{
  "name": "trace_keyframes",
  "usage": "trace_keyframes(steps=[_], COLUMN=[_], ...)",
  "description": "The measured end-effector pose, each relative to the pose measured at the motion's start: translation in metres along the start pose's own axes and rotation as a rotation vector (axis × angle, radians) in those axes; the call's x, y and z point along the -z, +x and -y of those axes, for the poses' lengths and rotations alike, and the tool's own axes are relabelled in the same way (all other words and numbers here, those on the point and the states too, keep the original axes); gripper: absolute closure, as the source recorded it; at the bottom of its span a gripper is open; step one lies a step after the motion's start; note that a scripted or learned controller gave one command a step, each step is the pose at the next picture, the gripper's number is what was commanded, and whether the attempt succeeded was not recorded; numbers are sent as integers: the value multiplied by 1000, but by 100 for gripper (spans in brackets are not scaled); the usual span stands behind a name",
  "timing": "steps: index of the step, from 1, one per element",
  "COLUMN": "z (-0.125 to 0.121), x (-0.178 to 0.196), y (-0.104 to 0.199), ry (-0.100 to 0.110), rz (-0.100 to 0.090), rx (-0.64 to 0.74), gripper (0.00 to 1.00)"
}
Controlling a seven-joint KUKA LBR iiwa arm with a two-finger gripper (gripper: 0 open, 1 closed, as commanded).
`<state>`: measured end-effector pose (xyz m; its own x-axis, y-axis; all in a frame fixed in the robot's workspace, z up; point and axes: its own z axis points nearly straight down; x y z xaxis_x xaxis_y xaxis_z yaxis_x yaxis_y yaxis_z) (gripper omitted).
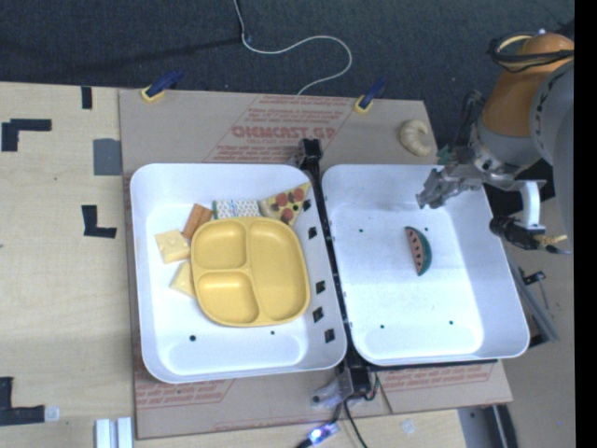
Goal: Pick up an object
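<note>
**Arm hung over right bin, melon slice lay loose below it**

The divider point(326, 250) where the two white bins met served as the landmark. Farthest left of it, the left bin point(154, 325) sat on a cardboard sheet point(270, 129). Inside that bin, a pale cracker-like square point(172, 245) lay well left of the divider, with a thin brown piece point(196, 219) just above it. A yellow tray point(250, 271) with three compartments filled the middle of the bin, its right rim close to the divider. Behind the tray, a patterned card point(238, 209) and a pizza-like slice point(289, 202) lay along the far wall, the slice nearly touching the divider.

Right of the divider, the right bin point(373, 334) held one thing: a watermelon slice point(419, 250), lying flat near the bin's middle, well apart from every wall. A beige lump point(417, 136) rested on the cardboard beyond the bin's far rim.

The gripper point(437, 192) hovered over the far part of the right bin, up and to the right of the slice and clear of it. Whether its fingers were spread or closed could not be told; nothing was seen between them. The grey arm point(522, 110), with its orange band, came in from farthest right of the divider.
</note>
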<state>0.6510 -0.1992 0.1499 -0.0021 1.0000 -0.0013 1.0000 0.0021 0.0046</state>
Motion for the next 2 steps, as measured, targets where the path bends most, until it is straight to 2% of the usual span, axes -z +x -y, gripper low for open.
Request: trace_keyframes(steps=[1, 2], z=[1, 0], x=[63, 75], y=[-5, -4], ry=[-1, 4], rz=[1, -2], rx=[0, 0], gripper=[100, 100])
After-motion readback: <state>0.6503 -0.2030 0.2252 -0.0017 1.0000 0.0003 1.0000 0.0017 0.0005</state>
